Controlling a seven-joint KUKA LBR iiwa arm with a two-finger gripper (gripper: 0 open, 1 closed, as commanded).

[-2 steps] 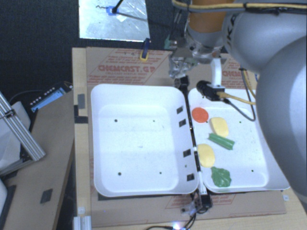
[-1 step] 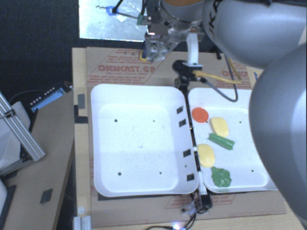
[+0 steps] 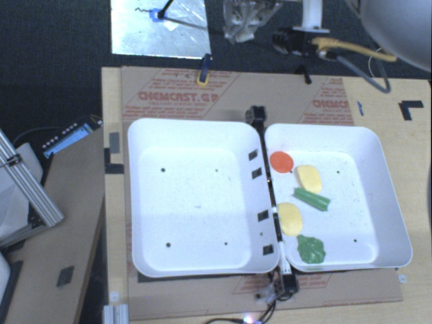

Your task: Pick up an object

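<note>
Five flat pieces: orange disc [image 3: 281,161], two yellow, two green.

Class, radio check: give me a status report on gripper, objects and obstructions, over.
Gripper high beyond the bins, holding nothing. Five objects in right bin, along its left side: orange disc nearest the top. Nothing on top of them.

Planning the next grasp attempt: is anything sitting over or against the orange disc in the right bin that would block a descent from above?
Nothing visible covers the orange disc. It lies flat near the right bin's left wall, with the yellow piece close beside it but apart.
</note>
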